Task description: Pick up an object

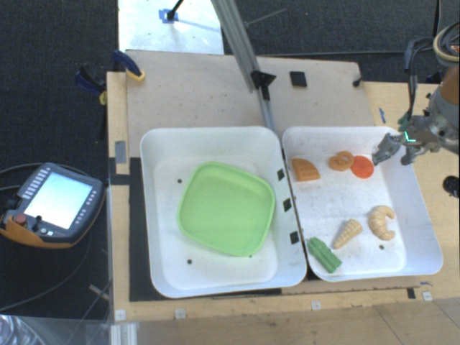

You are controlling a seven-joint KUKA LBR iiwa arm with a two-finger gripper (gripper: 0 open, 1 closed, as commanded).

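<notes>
The right bin (420, 214) holds several small food toys: an orange wedge (305, 169), an orange ring (341, 161), a red round piece (362, 167), a pale croissant (382, 221), a beige cone (349, 232) and a green pickle (324, 254). My gripper (396, 152) hangs over the bin's far right corner, just right of the red piece and apart from it. It is open, with nothing between its fingers.
The left bin (158, 264) holds a green square plate (226, 207). A slanted metal pole (241, 42) rises behind the bins. A teach pendant (50, 205) lies off the bench to the left, and clamps (129, 67) sit at the far left corner.
</notes>
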